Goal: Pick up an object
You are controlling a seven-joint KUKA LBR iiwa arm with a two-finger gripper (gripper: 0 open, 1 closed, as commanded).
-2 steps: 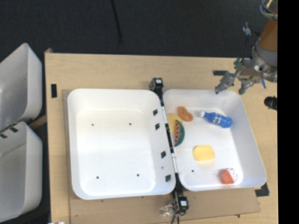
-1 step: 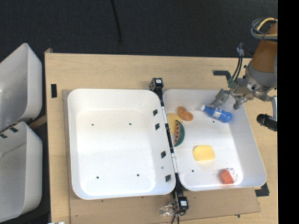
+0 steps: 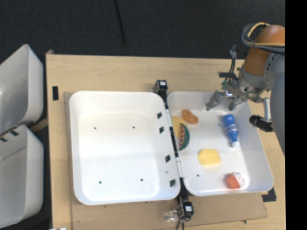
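Right bin (image 3: 259, 150), claw (image 3: 221, 101) above far corner, tilted

A wooden bench (image 3: 110, 73) carried two shallow white bins touching side by side, the left bin (image 3: 120, 147) and the right bin (image 3: 256, 169). Two white seat-like shapes (image 3: 17, 128) stood beyond the bench's left edge.

Two shallow white plastic bins sit side by side on the flat wooden bench (image 3: 57, 143). In the right bin (image 3: 256, 169), a small orange bean-shaped toy (image 3: 190, 117) lies behind a watermelon-slice toy (image 3: 182, 134) at the left wall. A blue plastic bottle (image 3: 230, 128) lies right of them, a yellow rounded block (image 3: 209, 157) nearer front, a small red-and-white can (image 3: 234, 180) front-right. The left bin (image 3: 120, 147) adjoins it.
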